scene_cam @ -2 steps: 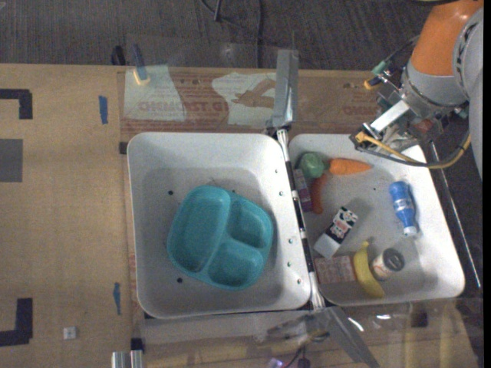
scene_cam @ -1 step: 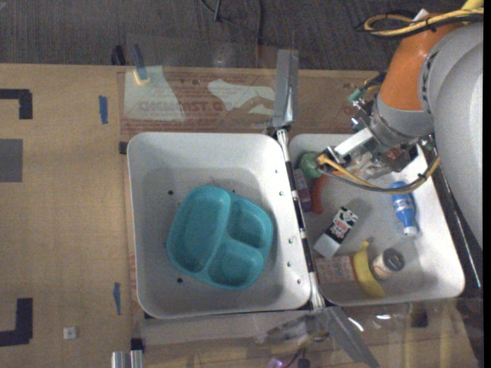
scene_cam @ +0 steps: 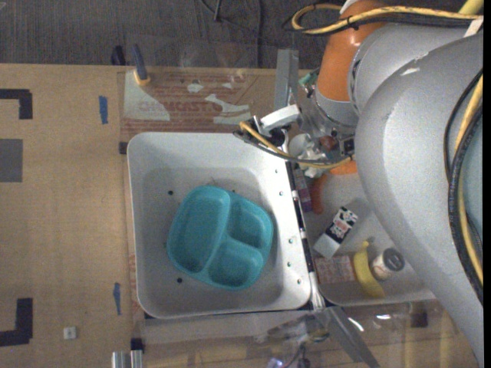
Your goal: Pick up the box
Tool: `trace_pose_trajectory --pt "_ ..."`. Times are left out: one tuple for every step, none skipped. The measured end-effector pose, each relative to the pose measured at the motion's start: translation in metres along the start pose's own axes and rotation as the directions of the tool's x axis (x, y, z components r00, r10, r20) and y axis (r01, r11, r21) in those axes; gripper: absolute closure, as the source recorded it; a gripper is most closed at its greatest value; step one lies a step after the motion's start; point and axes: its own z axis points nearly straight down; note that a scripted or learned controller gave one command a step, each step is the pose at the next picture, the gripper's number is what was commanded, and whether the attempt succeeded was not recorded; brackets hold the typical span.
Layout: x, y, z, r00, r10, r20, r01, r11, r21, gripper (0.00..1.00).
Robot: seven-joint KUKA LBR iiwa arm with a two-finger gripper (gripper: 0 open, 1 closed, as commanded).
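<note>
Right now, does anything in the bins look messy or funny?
A little. The small box with black and white markings lies tilted in the right bin, leaning near a yellow bottle on its side. The teal plate in the left bin looks fine.

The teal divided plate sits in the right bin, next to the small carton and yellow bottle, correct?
Not quite. In the camera view the teal divided plate lies in the left bin. The small carton and yellow bottle are in the right bin.
</note>
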Motion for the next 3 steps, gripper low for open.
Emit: trace_pose_trajectory --pt "-0.04 0.098 -0.086 0.992 0.127 0.002 -0.127 0.992 -0.001 1.0" --pt "-0.013 0.034 -0.049 0.99 0.143 0.002 -0.143 0.99 0.001 1.0" --pt "-0.013 0.018 -0.058 0.998 0.067 0.002 -0.067 0.998 0.0 1.0"
